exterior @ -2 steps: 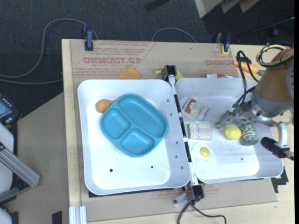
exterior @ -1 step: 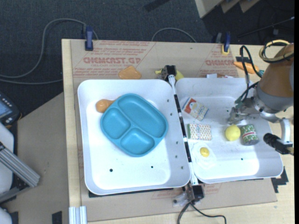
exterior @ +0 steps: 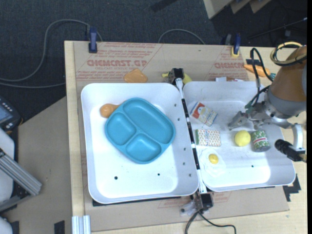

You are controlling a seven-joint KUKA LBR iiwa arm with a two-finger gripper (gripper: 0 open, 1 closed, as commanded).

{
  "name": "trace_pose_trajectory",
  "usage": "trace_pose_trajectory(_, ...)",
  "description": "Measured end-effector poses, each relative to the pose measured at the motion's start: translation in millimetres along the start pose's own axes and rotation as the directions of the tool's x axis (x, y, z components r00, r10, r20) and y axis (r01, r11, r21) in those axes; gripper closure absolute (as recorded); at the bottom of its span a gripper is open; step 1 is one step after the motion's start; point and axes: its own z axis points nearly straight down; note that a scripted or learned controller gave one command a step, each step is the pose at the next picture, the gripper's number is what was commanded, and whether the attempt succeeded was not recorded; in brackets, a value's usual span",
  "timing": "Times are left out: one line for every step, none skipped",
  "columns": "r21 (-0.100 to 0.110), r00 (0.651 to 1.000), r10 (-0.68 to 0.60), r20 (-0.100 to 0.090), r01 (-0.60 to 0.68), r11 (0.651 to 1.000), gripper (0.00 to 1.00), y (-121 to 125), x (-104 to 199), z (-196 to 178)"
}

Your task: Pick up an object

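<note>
The grey arm with its orange band leans in over the right-hand shallow white bin, and its gripper hangs low near the middle of that bin, just above and to the left of a small round yellow ball. Whether the gripper is spread or closed cannot be told from this slant; nothing shows held in it.

The ball sits in the right half of the bin, with a small green-and-red labelled can just beside it toward the bin's right edge. Nearer the divider lie a patterned flat packet, a red-and-white card packet toward the far edge, and a fried-egg toy, white with a yellow centre, toward the near edge. The left white bin carries a blue three-compartment plastic plate with an orange rounded piece tucked at its far-left side.

The ball looks the likeliest target. To do this well, the gripper would want to centre itself squarely over the ball before dropping, since a round thing will likely roll away from an off-centre pinch. The can crowds one side, so the closing line is probably best set so that no finger comes down on it. Descend straight, close gently, and lift without dragging across the bin floor.
</note>
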Motion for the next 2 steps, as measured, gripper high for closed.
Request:
trace_pose_trajectory(0.007,1.0,0.0,-0.004,0.0,1.0,0.0,-44.6,36.9,10.6)
trace_pose_trajectory(0.001,1.0,0.0,0.0,0.0,1.0,1.0,-42.2,35.4,-0.1)
